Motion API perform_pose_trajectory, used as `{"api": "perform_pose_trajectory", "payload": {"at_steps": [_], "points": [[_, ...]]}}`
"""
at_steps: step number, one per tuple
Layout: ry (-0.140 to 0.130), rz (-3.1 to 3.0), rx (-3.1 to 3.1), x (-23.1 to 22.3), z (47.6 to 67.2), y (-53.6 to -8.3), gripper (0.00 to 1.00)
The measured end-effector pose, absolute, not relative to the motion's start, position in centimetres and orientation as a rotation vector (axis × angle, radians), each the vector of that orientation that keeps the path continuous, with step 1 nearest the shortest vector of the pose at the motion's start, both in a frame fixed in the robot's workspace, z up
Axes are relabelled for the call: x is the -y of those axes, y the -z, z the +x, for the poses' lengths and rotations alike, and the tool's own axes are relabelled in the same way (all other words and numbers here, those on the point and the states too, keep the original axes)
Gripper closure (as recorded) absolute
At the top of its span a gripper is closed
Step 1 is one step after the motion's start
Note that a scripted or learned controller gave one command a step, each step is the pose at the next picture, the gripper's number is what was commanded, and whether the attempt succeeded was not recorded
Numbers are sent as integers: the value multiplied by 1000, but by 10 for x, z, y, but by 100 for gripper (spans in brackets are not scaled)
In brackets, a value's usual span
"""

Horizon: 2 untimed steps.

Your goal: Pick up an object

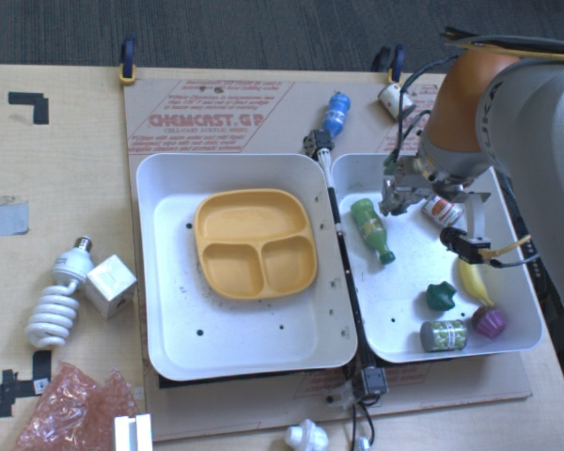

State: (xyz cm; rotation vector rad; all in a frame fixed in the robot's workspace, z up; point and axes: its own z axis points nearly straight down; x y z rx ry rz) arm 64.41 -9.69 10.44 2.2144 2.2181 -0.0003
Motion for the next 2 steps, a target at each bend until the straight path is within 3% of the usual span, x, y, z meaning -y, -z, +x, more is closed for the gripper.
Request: {"api": "perform_pose_trajectory", "payload": {"at_steps": [1,2], "points": [[1,2214,-2219,97,644,-104,0],[-1,2221,-2206,105,479,-94,0]]}}
